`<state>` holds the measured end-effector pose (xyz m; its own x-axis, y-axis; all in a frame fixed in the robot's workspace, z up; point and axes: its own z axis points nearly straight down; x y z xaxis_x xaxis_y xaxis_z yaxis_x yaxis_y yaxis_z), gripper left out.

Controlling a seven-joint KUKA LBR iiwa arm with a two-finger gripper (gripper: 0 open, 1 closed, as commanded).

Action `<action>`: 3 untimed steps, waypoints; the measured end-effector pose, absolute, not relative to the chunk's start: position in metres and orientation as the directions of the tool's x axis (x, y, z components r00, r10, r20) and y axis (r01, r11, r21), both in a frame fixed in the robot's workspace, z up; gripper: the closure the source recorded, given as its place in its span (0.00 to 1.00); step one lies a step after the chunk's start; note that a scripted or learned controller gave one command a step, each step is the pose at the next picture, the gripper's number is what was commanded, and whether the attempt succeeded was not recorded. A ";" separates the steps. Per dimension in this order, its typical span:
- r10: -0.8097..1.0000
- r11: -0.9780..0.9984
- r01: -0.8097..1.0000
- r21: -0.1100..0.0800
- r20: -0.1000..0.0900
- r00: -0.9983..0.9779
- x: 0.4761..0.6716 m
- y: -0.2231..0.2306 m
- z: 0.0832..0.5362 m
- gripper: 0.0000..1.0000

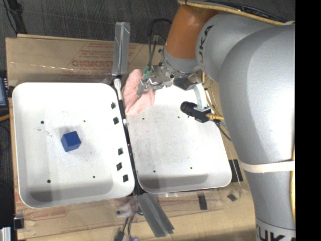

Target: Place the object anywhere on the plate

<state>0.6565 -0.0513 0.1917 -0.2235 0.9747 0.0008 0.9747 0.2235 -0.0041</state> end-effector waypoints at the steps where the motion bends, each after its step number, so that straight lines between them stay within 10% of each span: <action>1: 0.973 0.230 0.973 -0.003 0.001 -0.230 0.657 -0.050 0.231 1.00; 3: 0.501 0.866 0.501 -0.002 0.000 -0.866 0.646 0.061 0.234 1.00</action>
